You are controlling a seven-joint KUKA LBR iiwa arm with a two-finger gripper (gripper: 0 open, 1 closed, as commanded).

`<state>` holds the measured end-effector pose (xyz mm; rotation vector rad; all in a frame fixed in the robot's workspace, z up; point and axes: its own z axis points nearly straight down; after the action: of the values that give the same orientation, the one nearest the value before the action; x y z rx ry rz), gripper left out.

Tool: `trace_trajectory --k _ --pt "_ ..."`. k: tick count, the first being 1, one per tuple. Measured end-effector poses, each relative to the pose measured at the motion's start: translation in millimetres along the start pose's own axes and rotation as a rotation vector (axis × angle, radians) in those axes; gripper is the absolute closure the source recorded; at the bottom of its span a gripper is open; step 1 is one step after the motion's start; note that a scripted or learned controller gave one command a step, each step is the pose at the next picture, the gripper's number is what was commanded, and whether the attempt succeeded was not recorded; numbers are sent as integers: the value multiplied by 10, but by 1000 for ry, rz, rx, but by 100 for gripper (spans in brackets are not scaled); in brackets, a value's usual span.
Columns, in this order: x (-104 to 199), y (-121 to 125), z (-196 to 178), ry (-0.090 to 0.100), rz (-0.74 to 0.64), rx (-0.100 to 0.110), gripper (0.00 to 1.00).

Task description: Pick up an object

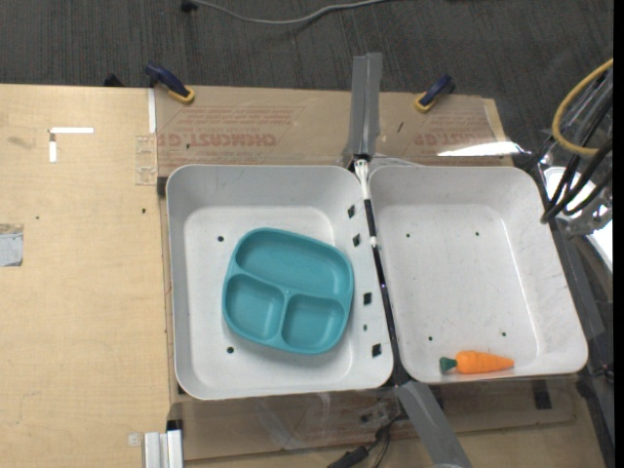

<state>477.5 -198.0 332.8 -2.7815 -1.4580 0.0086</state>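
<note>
A teal divided plate [289, 290] with three compartments lies flat in the left white bin [195, 213]. A small orange toy carrot [478, 363] with a green tip lies on its side near the front wall of the right white bin [526, 261]. Cables and part of the arm's base [583, 178] stand at the right edge, outside the bins.
The two bins meet along a central divider [370, 252]. Cardboard [253, 130] lies behind them, held by two clamps [171, 83]. A wooden bench top [78, 261] stretches to the left. A grey bar [367, 105] rises at the back between the bins.
</note>
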Motion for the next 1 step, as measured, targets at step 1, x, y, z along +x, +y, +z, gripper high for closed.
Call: trace_trajectory --k 1 --pt "0 0 0 0 0 0 0"
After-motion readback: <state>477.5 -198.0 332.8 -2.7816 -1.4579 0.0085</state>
